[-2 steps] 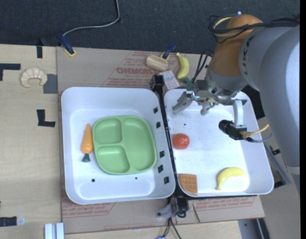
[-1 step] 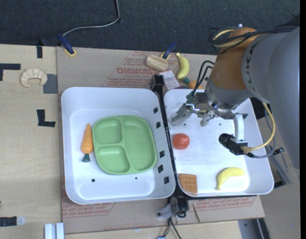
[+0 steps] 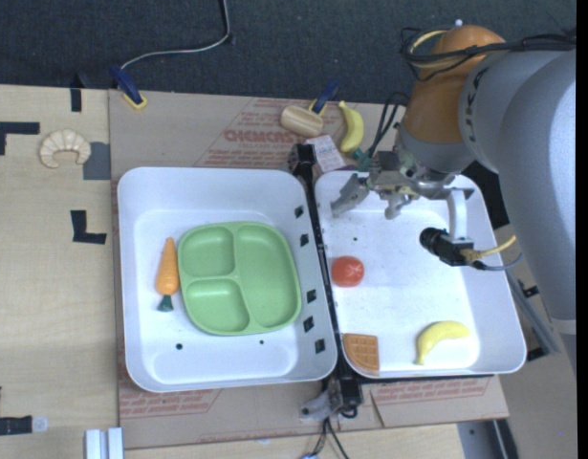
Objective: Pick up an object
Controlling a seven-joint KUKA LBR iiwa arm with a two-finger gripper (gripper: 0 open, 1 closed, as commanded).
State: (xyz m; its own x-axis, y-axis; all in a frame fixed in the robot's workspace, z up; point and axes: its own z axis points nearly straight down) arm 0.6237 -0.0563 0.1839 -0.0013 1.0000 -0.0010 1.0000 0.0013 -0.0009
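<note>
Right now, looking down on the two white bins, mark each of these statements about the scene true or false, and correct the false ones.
1. The carrot lies in the left bin, beside the green divided plate. True.
2. The tomato rests on the green plate. False: it lies in the right bin, apart from the plate.
3. A yellow banana lies in the right bin near its front corner. True.
4. The tool holds the waffle. False: the waffle lies at the right bin's front left corner, far from the tool, which has nothing between its fingers.
5. The croissant lies inside the left bin. False: it rests on the bench, outside both bins.
</note>
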